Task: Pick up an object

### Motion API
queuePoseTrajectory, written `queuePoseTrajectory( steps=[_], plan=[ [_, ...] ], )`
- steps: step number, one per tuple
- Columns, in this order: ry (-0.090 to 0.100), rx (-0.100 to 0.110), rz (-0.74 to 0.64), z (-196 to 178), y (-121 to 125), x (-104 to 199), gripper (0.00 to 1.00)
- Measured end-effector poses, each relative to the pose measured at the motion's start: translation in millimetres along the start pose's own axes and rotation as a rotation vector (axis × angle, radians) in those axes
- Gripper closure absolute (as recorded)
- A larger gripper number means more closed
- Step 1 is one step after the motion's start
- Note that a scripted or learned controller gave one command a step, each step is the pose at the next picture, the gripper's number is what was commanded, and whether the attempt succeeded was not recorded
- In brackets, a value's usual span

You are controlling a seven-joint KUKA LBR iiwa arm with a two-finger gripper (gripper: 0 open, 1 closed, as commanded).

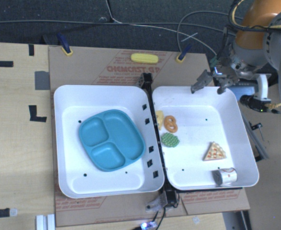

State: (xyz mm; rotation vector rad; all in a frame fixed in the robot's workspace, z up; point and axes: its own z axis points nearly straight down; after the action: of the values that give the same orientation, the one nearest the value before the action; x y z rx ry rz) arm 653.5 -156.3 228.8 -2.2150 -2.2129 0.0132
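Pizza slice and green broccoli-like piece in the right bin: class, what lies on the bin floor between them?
Nothing. In the camera view, the stretch between the pizza slice and the green piece is bare white floor of the right bin.

Printed matter: red lettering and a red logo-like mark on the brown cardboard sheet (106,66) under the bins, lying along its far edge just beyond the left bin (63,128); the characters are too small and blurred to read. Further faint red print shows on the same cardboard at its near edge, below the bins, equally illegible. No other text, label, brand or number can be made out.
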Motion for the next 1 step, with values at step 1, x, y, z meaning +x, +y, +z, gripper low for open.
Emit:
queuePoseTrajectory(
  steps=[1],
  plan=[
    [-0.002,-0.012,-0.002,-7.1,2.4,0.3,0.00]
  ],
)
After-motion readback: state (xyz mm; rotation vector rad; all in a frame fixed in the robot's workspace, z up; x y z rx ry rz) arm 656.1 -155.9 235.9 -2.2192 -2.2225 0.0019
